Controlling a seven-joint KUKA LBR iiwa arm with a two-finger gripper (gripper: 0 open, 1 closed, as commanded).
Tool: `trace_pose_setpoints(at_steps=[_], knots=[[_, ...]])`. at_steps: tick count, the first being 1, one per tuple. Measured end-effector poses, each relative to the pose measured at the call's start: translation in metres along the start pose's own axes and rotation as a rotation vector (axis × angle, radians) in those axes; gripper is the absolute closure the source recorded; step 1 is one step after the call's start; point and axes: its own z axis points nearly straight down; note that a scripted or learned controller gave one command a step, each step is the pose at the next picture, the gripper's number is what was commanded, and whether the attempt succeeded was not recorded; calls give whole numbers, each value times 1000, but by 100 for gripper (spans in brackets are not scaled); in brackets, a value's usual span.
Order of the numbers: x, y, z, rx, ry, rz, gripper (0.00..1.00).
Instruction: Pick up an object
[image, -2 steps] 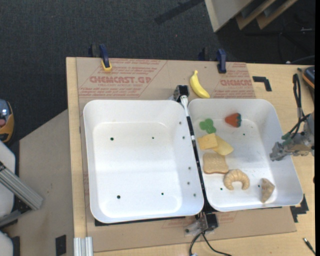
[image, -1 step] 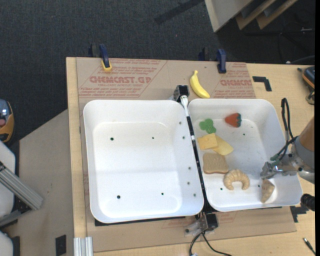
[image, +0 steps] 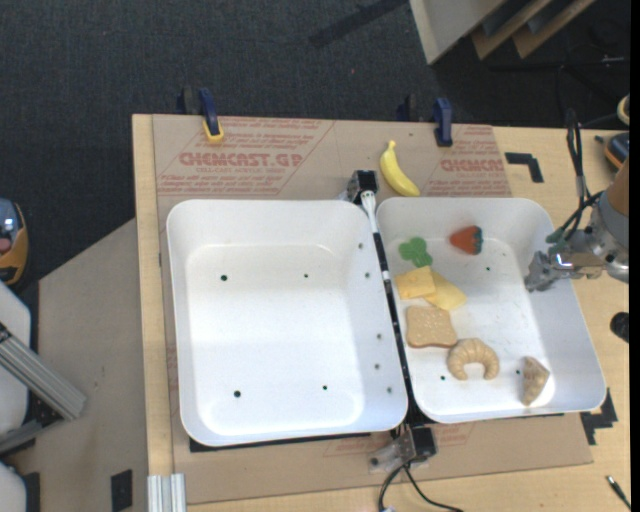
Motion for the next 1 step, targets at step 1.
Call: trace_pose_setpoints(at_steps=[1], knots=[[-28, -65, 69, 22, 7, 13, 100]])
